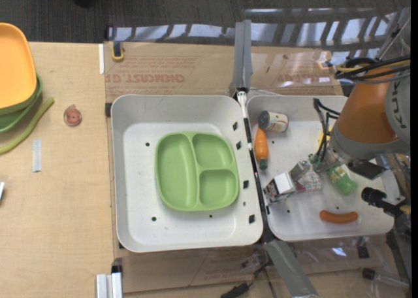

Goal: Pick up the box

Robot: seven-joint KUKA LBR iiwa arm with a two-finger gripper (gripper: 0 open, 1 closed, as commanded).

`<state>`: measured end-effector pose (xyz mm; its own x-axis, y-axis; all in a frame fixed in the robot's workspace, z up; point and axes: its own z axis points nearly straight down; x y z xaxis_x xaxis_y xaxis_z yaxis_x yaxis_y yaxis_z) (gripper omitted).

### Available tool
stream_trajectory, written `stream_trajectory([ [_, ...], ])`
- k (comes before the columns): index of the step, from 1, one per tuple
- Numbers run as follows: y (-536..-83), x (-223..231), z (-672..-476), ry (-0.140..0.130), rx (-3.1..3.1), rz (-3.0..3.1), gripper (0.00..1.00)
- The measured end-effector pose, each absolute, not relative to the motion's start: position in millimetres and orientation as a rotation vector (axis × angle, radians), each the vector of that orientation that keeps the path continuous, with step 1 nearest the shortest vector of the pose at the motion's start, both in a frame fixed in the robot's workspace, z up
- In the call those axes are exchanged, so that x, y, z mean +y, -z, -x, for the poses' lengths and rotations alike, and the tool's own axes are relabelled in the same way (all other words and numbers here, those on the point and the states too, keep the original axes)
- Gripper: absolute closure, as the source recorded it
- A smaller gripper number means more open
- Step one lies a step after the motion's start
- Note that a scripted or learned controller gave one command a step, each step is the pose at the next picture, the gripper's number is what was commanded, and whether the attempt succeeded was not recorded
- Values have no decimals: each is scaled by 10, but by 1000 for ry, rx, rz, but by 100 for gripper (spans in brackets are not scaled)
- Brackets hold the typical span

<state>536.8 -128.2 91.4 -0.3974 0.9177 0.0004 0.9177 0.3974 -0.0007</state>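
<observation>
A small box (311, 184) with a pinkish printed face lies flat near the middle of the right bin (287, 225). My gripper (281, 187) sits low over the bin floor at the box's left end, touching it or nearly so. The grey wrist slants down to it from the orange band (367, 117) at the right. I cannot make out whether the box is between the fingers.
In the right bin lie a small can (273, 121), an orange carrot-shaped toy (261, 146), a green object (344, 182) and a red sausage (338, 216). The left bin (130, 179) holds a green divided plate (196, 171). Yellow and green plates (13, 74) rest on the bench at far left.
</observation>
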Motion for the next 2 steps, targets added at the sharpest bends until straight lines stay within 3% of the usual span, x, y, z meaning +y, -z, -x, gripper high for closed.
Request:
stream_trajectory([
  [1,-1003,-1297,-5369,0,-2622,1730,100],
  [2,-1274,-2016,-4862,-2,-2510,1888,100],
])
